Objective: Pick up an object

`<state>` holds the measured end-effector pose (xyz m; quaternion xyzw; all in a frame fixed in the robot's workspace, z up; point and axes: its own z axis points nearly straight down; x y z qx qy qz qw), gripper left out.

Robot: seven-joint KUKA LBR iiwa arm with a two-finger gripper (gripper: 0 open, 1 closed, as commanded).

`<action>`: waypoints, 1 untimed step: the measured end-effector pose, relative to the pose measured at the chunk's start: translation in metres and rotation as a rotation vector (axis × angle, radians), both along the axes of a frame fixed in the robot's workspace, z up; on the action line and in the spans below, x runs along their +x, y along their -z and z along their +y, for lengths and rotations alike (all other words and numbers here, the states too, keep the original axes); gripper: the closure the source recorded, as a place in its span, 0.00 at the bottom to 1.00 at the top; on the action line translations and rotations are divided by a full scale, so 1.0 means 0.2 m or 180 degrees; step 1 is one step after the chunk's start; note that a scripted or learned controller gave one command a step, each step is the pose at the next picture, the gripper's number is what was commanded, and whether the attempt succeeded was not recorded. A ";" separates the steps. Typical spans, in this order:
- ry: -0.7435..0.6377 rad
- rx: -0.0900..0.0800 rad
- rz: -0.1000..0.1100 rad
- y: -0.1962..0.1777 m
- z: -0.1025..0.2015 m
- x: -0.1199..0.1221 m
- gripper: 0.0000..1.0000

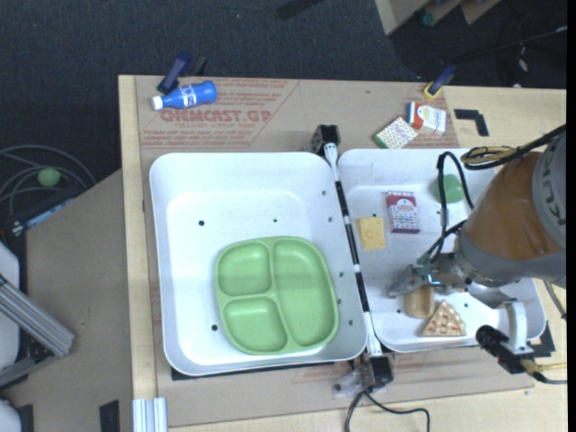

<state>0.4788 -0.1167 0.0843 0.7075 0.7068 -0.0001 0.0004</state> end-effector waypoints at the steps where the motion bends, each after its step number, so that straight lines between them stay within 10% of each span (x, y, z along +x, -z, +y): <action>1: -0.0004 0.0007 0.0007 0.00 0.11 0.00 0.00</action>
